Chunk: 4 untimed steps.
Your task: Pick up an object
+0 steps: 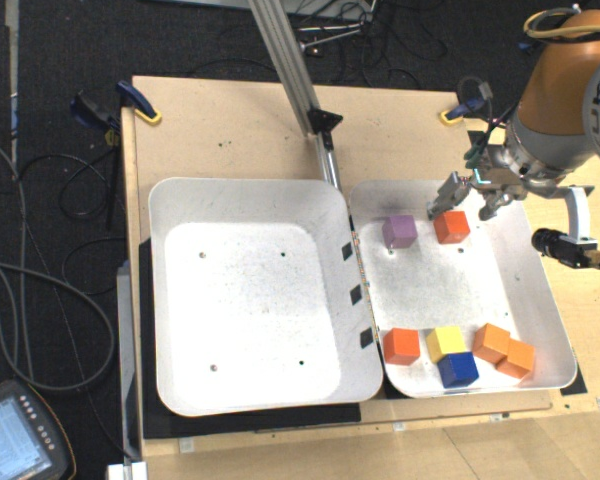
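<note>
The right bin holds several small cubes. A red-orange cube lies near its far edge, with a purple cube just to its left. My gripper hangs over the bin's far right part, directly above and slightly behind the red-orange cube. Its two fingers are spread apart, one on each side above the cube, and nothing sits between them. Along the near edge lie an orange cube, a yellow cube, a blue cube and two more orange cubes.
The left bin sits beside the right one, their rims meeting at the middle. A slanted metal pole crosses above the bench's far side. Clamps grip the board's far corners.
</note>
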Available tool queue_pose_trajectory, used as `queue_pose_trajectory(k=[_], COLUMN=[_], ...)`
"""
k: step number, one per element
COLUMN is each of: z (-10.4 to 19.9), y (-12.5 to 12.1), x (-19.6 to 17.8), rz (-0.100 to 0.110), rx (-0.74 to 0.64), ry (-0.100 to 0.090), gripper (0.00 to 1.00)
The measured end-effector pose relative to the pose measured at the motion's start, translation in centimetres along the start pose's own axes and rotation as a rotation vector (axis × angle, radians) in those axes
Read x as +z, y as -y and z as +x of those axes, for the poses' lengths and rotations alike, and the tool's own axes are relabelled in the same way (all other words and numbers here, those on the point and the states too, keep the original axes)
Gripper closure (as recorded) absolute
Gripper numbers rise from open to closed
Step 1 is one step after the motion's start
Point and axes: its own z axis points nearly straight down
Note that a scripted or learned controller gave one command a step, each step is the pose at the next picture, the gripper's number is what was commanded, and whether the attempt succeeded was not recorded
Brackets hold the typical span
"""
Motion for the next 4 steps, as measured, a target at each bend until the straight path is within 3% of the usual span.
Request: queue_pose_trajectory(k=[1,2,3,4], z=[0.0,-0.8,-1.3,-1.4], y=[-0.1,-0.7,-1.8,-2.2], x=[-0.3,4.8,9.8,9.6], rz=[-0.005,0.0,-0.011,-0.027], rx=[-0.001,0.003,0.003,0.002], ry=[0.001,0.001,0.003,0.007], gripper=[0.0,0.0,0.0,0.0])
